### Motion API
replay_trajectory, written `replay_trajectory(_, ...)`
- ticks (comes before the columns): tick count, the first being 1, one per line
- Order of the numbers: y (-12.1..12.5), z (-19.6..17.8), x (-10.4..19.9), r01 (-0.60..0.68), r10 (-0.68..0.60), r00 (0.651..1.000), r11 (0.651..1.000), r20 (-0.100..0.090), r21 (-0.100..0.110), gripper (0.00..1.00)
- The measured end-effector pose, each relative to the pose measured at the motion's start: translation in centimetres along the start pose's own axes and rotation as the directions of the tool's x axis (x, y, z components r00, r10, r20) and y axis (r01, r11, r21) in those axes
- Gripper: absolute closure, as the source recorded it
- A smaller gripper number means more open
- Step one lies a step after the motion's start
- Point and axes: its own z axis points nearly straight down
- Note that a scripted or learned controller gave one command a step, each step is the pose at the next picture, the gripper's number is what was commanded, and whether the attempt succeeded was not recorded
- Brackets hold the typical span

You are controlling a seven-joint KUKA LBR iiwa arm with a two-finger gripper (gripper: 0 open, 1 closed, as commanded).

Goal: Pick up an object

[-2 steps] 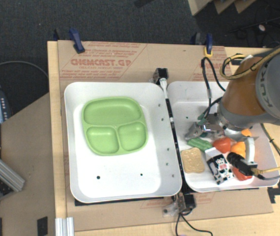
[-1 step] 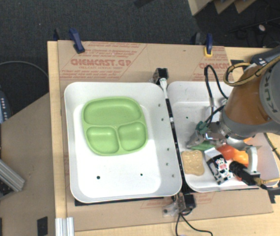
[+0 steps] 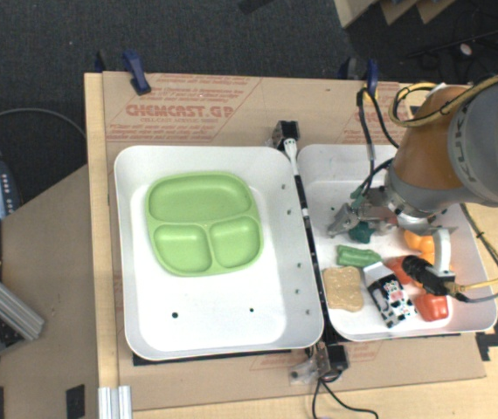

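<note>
Here the claw hangs low in the right bin, seemingly spread, a dark-green piece touching it; the green oblong block lies just below, long axis left-right.

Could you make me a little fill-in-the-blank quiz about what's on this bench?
1. The green divided plate lies in the ____ bin.
2. That plate has ____ compartments.
3. The tan bread-shaped piece lies in the ____ bin, near its front edge.
4. The gripper hangs over the ____ bin.

Missing words: left; three; right; right
</note>
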Motion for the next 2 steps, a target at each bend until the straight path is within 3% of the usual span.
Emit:
replay_trajectory(1, -0.1, -1.1, 0.0, -0.003, 0.003, 1.0, 1.0, 0.0, -0.001, 1.0)
replay_trajectory(2, 0.8, -10.6, 11.7, 0.01, -0.01, 1.0, 1.0, -0.005, -0.006, 1.0)
